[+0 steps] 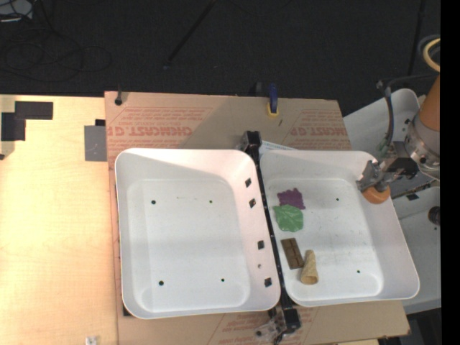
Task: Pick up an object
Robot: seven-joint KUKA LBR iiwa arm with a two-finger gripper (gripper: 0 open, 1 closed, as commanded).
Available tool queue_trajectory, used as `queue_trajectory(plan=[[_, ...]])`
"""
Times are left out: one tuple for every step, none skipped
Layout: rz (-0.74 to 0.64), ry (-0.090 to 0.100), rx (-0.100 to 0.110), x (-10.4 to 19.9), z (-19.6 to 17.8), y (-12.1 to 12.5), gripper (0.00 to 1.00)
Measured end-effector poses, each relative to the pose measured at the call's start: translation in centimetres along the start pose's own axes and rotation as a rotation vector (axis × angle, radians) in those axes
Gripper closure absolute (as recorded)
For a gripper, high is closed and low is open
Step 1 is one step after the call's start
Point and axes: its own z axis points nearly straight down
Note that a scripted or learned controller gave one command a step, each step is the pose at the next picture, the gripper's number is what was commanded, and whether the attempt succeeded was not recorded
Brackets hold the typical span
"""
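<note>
Claw at right bin's rim, gripping half-hidden orange object.

Bright overhead light washes the two white bins nearly featureless, with a soft grey shadow slanting across the upper part of the left one. Beyond the pale surface the room falls into near-black, and the picture is grainy and slightly soft.

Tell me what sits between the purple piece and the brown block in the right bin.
In the camera view, the green piece lies between the purple piece and the brown block, along the right bin's left side.
</note>
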Motion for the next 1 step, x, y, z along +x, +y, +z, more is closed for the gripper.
queue_trajectory(plan=[[-0.003,0.008,0.017,7.39,12.36,-4.9,1.0]])
